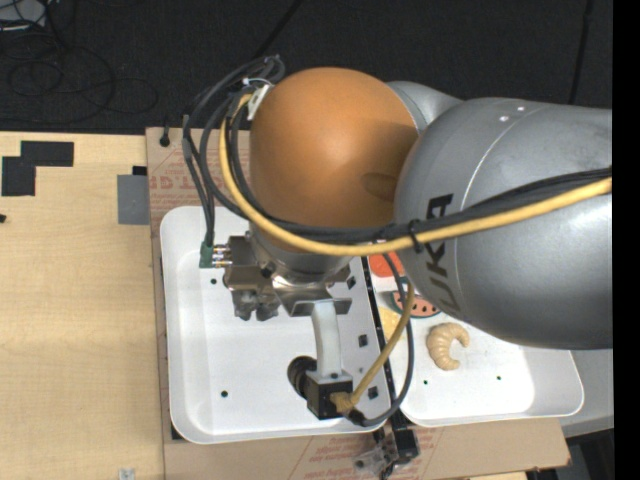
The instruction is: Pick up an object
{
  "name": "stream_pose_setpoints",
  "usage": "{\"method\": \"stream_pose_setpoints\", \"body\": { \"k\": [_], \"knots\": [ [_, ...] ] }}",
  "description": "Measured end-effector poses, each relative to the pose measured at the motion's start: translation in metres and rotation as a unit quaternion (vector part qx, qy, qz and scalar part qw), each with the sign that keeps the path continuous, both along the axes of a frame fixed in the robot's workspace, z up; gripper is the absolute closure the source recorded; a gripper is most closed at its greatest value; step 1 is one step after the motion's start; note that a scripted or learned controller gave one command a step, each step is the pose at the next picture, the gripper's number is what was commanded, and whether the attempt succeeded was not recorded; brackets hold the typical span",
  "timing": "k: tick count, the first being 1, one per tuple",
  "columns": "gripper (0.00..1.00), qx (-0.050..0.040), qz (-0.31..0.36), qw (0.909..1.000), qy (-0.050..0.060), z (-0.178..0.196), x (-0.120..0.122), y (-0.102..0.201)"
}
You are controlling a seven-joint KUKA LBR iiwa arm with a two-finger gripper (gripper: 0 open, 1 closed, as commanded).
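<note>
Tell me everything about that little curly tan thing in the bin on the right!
The curly tan thing looks like a small toy croissant: pale beige, plump, bent into a crescent, maybe plastic. It lies flat on the floor of the right-hand white bin, just below the grey arm in the picture. Only the bin floor seems to touch it.

Item one, as we log it: a small tan croissant (447, 347), pale and ridged, curled into a crescent with its upper tip hooking toward the view's right. It lies flat on the white floor of the right bin (500, 393), in that bin's left part and apart from the walls. Item two: an orange-red piece (421, 309) with a pale patch, just above and left of the croissant in the same bin; we cannot tell its shape, since the arm (520, 218) covers most of it.
</note>
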State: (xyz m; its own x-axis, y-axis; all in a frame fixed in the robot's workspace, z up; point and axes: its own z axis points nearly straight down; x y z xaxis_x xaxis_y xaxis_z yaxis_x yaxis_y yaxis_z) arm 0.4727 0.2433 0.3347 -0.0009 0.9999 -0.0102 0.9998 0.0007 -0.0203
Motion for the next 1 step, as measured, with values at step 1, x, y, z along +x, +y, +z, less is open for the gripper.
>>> {"method": "stream_pose_setpoints", "body": {
  "k": [1],
  "knots": [
    [1.0,0.0031,-0.004,1.0,-0.006,0.0176,0.0036,-0.0018]
  ]
}}
